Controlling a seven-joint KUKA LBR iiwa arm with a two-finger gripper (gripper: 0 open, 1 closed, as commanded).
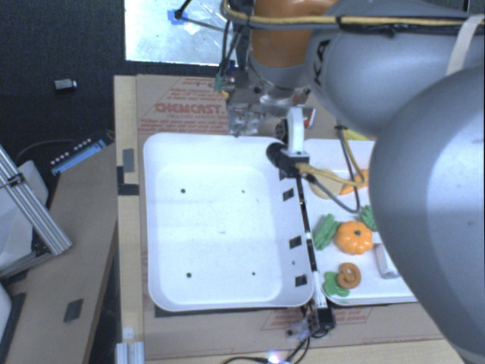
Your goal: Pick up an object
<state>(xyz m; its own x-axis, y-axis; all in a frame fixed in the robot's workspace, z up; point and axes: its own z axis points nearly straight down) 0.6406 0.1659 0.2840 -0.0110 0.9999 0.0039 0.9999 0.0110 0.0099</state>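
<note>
Gripper, a cluster of dull metal under the arm's orange band, hangs over the far rim of the left bin; whether it is open or closed cannot be told from this slant, and nothing shows in its grasp.

Nearest, a tan worktop carries a cardboard sheet printed in red, and both bins rest on it. The left bin is smooth white plastic with rounded corners and four small dark dots on its floor. Black clips run along the seam where it touches the right bin.

The task's things lie in the right bin, well apart from the gripper: a brown ring-shaped piece on a green scrap, a ribbed orange pumpkin shape, a knobbly green pod just beside it, a pale grey block, and farther back an orange piece under yellow cables. The arm's broad grey shell covers much of that bin.

At the left stand ridged aluminium rails and a blue-and-black strip. Beyond lie dark flooring and a glossy bright panel.
</note>
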